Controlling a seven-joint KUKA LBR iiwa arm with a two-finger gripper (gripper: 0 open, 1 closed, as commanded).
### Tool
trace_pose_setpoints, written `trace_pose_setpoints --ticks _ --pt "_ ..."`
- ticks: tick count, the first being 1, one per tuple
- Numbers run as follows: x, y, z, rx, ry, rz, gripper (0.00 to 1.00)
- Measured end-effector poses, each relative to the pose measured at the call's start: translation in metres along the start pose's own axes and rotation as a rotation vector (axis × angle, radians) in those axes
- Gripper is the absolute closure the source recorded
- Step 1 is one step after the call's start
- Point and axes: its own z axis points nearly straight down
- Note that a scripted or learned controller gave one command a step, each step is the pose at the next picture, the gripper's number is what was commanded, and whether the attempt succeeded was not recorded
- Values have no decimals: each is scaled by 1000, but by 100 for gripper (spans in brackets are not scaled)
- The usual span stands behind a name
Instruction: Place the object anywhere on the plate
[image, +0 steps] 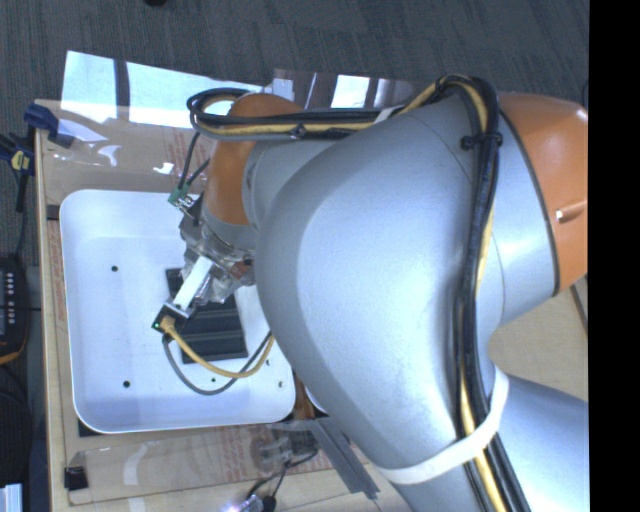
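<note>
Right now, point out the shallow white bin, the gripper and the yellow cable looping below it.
shallow white bin (110, 330), camera view: bare floor, left part.
gripper (195, 300), camera view: its lower end.
yellow cable (225, 372), camera view: bottom of the loop.

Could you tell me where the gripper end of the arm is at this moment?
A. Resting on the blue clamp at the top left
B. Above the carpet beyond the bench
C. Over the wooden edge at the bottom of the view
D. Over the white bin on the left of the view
D: the gripper hangs over the floor of the white bin, with the arm's grey body covering the view's right side.
</note>
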Motion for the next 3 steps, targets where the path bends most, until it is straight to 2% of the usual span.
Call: trace_pose_setpoints --ticks 1,2,3 --pt "42 17 11 0 1 106 100" --pt "5 28 -84 -3 3 363 100" --pt "5 28 -84 -3 4 363 0"
